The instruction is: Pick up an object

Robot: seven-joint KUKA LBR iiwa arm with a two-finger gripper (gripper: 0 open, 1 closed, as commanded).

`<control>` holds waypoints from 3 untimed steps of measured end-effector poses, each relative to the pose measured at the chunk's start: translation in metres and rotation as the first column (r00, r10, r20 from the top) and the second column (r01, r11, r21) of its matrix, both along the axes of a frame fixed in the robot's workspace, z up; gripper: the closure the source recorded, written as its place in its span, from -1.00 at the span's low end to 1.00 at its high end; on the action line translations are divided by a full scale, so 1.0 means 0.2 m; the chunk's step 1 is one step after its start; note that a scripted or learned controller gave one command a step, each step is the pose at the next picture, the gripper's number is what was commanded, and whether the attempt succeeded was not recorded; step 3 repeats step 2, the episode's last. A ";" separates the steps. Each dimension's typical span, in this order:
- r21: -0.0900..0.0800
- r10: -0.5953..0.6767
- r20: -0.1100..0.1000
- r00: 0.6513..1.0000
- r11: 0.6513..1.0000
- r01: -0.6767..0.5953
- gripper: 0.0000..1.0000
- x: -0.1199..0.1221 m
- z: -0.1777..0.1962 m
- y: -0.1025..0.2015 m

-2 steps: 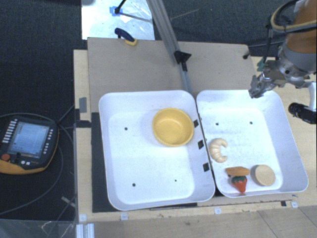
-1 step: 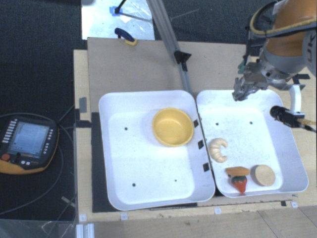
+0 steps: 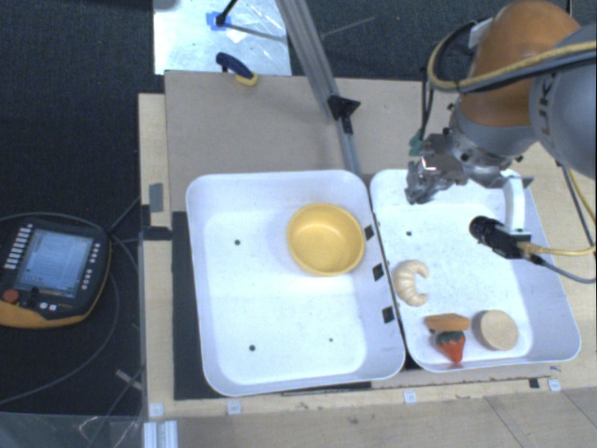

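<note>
A yellow bowl [image 3: 326,239] sits in the left bin [image 3: 233,343], near its upper right. In the right bin [image 3: 550,306] lie a pale croissant [image 3: 411,281], a round tan disc [image 3: 495,329] and a small red and orange toy [image 3: 450,336] near the front edge. My gripper [image 3: 422,189] hangs over the right bin's far left corner, well above and behind the croissant. Nothing shows between its fingers.
A black cylinder with a yellow cable [image 3: 497,236] juts over the right bin's middle. A metal pole [image 3: 312,59] slants across the cardboard behind the bins. A teach pendant [image 3: 48,269] lies on the floor at the left.
</note>
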State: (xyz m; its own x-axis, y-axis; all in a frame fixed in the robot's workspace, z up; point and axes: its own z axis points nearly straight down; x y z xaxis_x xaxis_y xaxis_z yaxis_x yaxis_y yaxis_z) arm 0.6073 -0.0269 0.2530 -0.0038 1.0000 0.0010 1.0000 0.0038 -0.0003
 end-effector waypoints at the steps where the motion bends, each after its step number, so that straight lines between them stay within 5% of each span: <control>1: 0.000 0.001 0.001 1.000 1.000 -0.001 1.00 -0.06 0.02 0.26; 2: 0.000 0.001 0.001 1.000 1.000 -0.001 1.00 -0.10 0.00 0.49; 3: 0.000 0.001 0.001 1.000 1.000 -0.001 1.00 -0.10 0.00 0.49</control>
